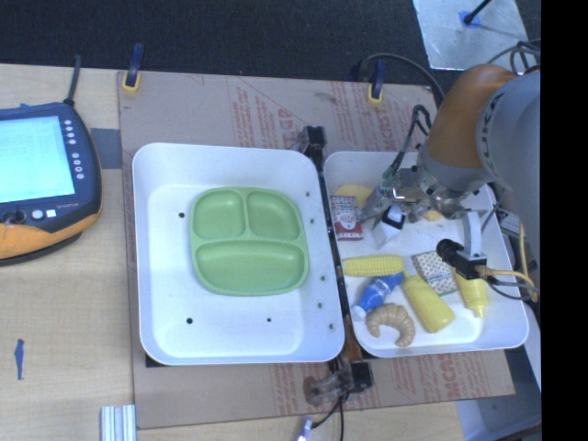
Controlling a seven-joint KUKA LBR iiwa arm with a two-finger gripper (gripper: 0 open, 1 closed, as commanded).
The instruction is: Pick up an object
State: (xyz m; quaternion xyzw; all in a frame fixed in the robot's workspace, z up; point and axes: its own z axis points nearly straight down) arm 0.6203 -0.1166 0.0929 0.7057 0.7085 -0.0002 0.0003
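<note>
From my remote station, I watched the gripper (pixel 393 211) hang low over the back of the right bin (pixel 496 343); I could not tell its state. The corn cob (pixel 371 265), croissant (pixel 392 322) and yellow bottle (pixel 428 303) lay nearer the front. A green divided plate (pixel 248 242) sat in the left bin (pixel 161 246).

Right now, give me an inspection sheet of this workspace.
Surface: cardboard sheet on the bench, two white bins side by side.
Job's things: right bin holds corn cob, croissant, yellow bottle, blue item, red packet.
Clutter: green divided plate in left bin.
Grippers: gripper low over right bin.
Cables: black cable behind arm.
Surroundings: teach pendant at left.
</note>
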